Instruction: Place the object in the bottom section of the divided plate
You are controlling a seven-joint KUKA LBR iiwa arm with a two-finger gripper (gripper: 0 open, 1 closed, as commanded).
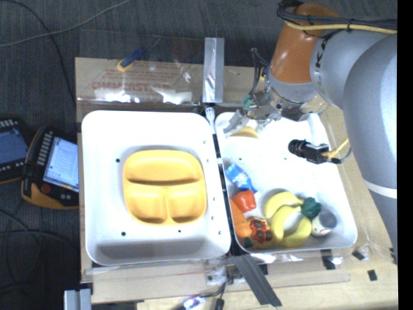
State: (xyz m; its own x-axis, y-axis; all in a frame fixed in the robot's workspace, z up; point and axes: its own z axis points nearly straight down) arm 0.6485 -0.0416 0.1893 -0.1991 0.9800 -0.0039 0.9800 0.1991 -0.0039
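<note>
Bananas point(287, 215) and other toys lie right of the bare divided plate point(164, 185). Farther right, the gripper point(248, 118) seemingly pinches a pale object point(244, 132); placing remains.

I see the yellow moulded plastic divided plate point(164, 186) lying flat, right way up, roughly mid left white bin, nothing on it. One wide section spans its far side; two smaller sections sit side by side on the near side. The obj. looks to be a small pale-yellow wedge-shaped piece point(244, 132) at the far left corner of the right bin, just below the arm's tip. Can't tell if it's resting on the bin floor or lifted.
</note>
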